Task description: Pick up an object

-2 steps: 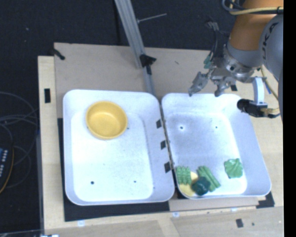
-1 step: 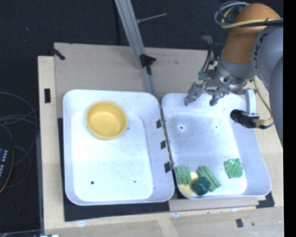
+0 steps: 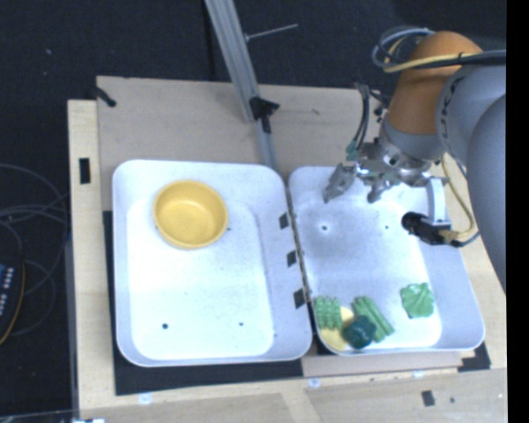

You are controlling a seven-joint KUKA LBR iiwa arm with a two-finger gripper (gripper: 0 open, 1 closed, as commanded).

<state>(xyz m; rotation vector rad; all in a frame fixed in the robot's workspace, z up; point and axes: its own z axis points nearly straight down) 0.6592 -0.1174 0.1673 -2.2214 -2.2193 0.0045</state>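
Objects, near end of right bin: small green pieces (image 3: 368,315) clustered at the near edge, well apart from the gripper, none between its fingers.
Cluster detail: a knobbly light green piece (image 3: 328,310) at left, a ridged green piece lying at a slant in the middle, a dark teal lump (image 3: 360,332) touching it in front, a yellow piece (image 3: 335,337) partly under them.
Separate item: pale green leafy piece (image 3: 417,300), alone, to the right of the cluster.
Right bin (image 3: 361,236): white, shallow; middle floor bare but for dark specks.
Left bin (image 3: 194,311): white, beside the right bin, touching along the shared edge.
Yellow bowl (image 3: 190,213): round, upright, in the far part of the left bin.
Gripper (image 3: 357,186): over the far end of the right bin, fingers spread apart, holding nothing.
Arm: grey with an orange band (image 3: 423,91), entering from the right.
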